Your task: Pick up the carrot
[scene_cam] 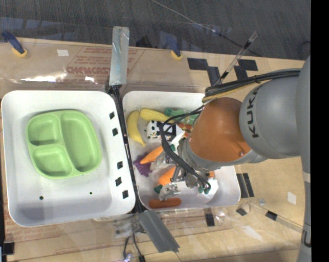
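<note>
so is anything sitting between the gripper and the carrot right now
Nothing visible does. The gripper hangs low in the right bin, right beside the carrot, among crowded toys: a banana lies above the carrot, a purple piece just below.

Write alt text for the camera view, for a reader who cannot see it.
A grey KUKA arm reaches from the right, its gripper low in the right bin over toy food including an orange carrot and a banana. The left bin holds a green divided tray.
</note>
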`<state>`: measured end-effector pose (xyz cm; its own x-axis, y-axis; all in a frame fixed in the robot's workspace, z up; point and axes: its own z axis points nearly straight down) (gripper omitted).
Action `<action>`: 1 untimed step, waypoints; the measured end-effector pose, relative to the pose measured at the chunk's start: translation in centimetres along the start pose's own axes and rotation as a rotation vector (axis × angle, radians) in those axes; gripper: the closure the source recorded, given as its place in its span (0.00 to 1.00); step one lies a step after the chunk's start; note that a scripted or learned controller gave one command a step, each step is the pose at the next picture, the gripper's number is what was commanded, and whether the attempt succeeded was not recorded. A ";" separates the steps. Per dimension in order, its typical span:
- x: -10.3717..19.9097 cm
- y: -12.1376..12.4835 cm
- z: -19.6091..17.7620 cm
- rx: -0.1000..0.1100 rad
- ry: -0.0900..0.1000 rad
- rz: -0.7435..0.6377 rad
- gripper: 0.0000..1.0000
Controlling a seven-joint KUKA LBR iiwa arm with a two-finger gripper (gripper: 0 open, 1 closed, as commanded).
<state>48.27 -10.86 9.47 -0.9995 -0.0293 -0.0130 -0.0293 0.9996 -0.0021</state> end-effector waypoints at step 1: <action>0.0 0.2 -0.9 -0.001 0.005 -0.010 1.00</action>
<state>48.26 -10.68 10.40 -0.9992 -0.0396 -0.0080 -0.0396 0.9992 -0.0010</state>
